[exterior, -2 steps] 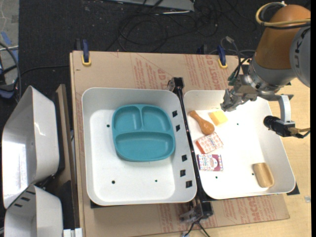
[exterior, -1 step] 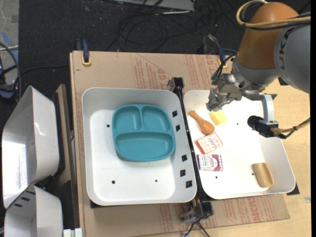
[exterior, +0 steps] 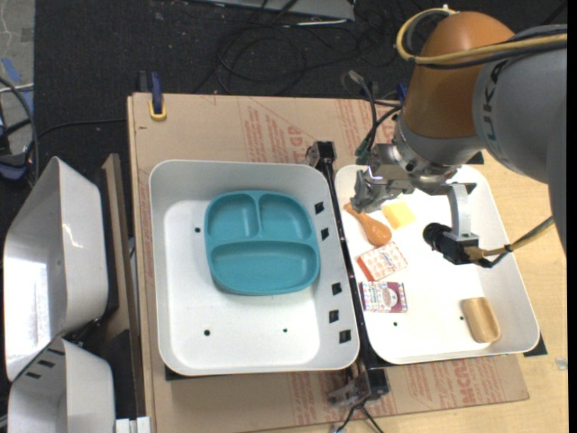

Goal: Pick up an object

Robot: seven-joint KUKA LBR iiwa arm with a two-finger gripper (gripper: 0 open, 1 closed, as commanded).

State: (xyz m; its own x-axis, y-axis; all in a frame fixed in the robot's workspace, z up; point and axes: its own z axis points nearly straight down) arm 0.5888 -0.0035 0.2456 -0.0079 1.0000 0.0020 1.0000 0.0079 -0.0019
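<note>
Reaching in from the right, my arm (exterior: 505,70) hung over the upper part of the right bin (exterior: 514,305), the orange band sitting above the wrist. My gripper (exterior: 371,190) was low at that bin's upper left corner, close to the divide between the two bins. I cannot tell how it stood, and I saw nothing caught in it.

Just below it lay an orange, carrot-like piece (exterior: 372,225), tilted, with a small yellow block (exterior: 398,214) beside it on the right. Under those sat two small printed packets (exterior: 382,262), one above the other. A tan, bread-like roll (exterior: 480,319) lay well apart near the bin's lower right corner. A black fitting (exterior: 448,241) on a cable hung over the middle of the bin.

In the left bin (exterior: 180,332) rested a teal divided plate (exterior: 261,242), lying flat.
</note>
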